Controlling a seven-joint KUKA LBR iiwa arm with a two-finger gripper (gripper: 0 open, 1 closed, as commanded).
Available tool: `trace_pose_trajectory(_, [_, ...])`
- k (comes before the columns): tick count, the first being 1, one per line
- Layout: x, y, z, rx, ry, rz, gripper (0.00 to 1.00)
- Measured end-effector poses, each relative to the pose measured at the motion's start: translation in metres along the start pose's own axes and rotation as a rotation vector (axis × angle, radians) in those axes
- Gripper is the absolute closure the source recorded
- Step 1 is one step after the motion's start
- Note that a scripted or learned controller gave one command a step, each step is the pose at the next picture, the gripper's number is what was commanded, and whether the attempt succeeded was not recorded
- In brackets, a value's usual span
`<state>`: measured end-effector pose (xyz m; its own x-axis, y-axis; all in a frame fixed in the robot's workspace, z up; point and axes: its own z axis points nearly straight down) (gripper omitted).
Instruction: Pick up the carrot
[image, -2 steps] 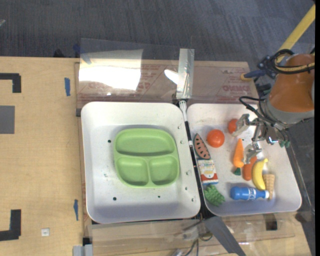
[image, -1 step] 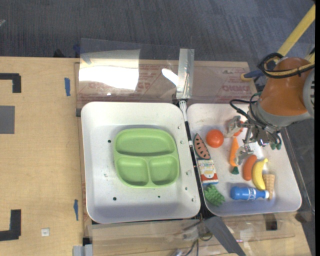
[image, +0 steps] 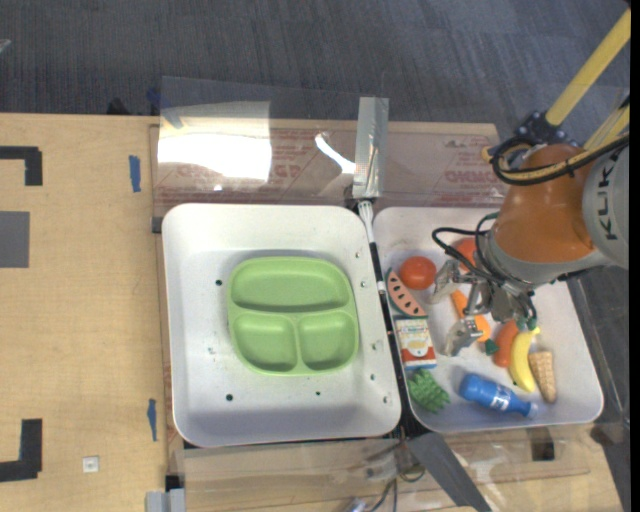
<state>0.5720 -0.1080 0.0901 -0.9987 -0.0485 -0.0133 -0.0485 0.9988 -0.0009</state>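
Note:
The carrot (image: 481, 324) is a small orange piece in the middle of the right bin (image: 580, 330), and the gripper hides much of it. My gripper (image: 470, 310) hangs low right over the carrot, reaching in under the orange wrist band (image: 540, 215). From this view I cannot make out whether the carrot is gripped or just lying under the gripper.
Crowded around the carrot are a red tomato (image: 418, 271), a watermelon slice (image: 398, 292), a small carton (image: 413, 338), a green bumpy toy (image: 430, 390), a blue bottle (image: 492, 393), a banana (image: 522, 360) and a corn cob (image: 543, 373). The left bin (image: 190, 330) holds a green divided plate (image: 293, 312).

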Motion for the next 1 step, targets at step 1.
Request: trace_pose_trajectory(1, [-0.0046, 0.0006, -0.0137, 0.002, -0.014, -0.002, 1.00])
